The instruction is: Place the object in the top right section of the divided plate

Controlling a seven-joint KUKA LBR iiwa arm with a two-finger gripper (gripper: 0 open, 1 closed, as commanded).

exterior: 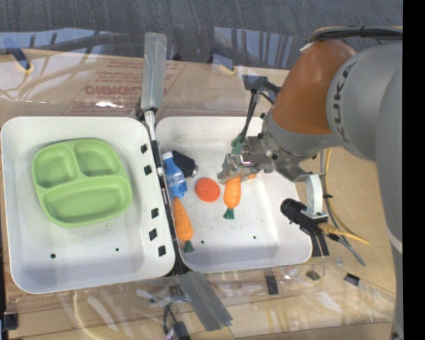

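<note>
Taped-up bench, two white bins: in the right bin (265,250) a small, stiff, light-looking toy carrot (231,193) hangs by its top just under the gripper (239,163), grip state unclear, best pinched mid-body, green divided plate (81,180) well away left.

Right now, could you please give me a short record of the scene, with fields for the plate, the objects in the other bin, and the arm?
plate: green divided plate in the left bin, three sections, nothing in them
right bin: two toy carrots, an orange ball, a blue item, a black item
carrot by the pincer: green end pointing down the view
second carrot: against the bin's left wall
orange ball: beside the first carrot
pincer: low over the right bin, just above the first carrot
grasp: cannot tell
</note>
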